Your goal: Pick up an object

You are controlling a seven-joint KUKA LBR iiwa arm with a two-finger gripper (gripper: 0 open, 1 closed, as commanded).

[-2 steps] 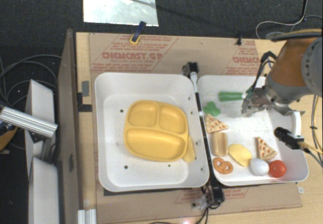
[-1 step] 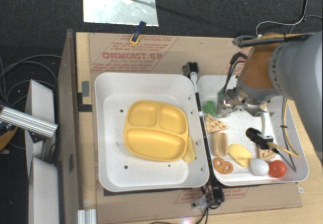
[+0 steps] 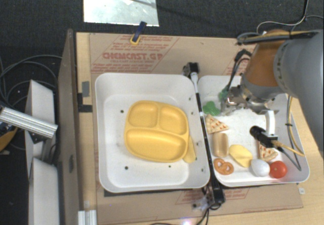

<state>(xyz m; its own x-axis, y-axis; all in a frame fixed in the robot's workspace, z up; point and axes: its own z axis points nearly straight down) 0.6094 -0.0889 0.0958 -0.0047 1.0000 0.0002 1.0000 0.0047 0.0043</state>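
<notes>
Gripper (image 3: 234,101) low over back of right bin (image 3: 296,176); whether it grips anything: cannot tell. Green piece (image 3: 211,109) just beside it, near divider.

Risk: crowding could make grasp snag two items or slip; bin wall close, collision likely if descent drifts.

Around: pizza slice (image 3: 216,125), bread (image 3: 220,143), pretzel (image 3: 223,166), lemon (image 3: 241,155), egg (image 3: 259,167), tomato (image 3: 278,169). Yellow tray (image 3: 154,130) in left bin (image 3: 109,97), well apart.

Red print on cardboard sheet (image 3: 136,51) under the bins reads "CHEMCAST GP", upside-up to the camera | smaller red lines above and below it too blurred to read | faint red print on the cardboard's front edge, unreadable | no other legible text
</notes>
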